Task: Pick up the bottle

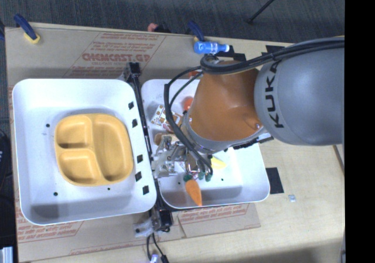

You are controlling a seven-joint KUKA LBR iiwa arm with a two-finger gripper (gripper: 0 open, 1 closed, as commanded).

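My gripper (174, 160) hangs low over the left half of the right bin (253, 184), close to the wall between the two bins. Its metal parts are tangled with cables from this angle. The arm's orange band (225, 106) and grey wrist cover most of the right bin's middle and back. Around the gripper lie small items: an orange carrot (194, 193) just in front of it, a yellow piece (218, 163) to its right, and a patterned wrapper (159, 116) behind it. Which of the items beneath the arm is the bottle I cannot tell.
The left bin (29, 139) holds a yellow divided plate (94, 149). Blue clamps (210, 48) sit on the cardboard's back edge, with another clamp (26, 28) at the back left. A black clip (133, 70) stands between the bins at the back.
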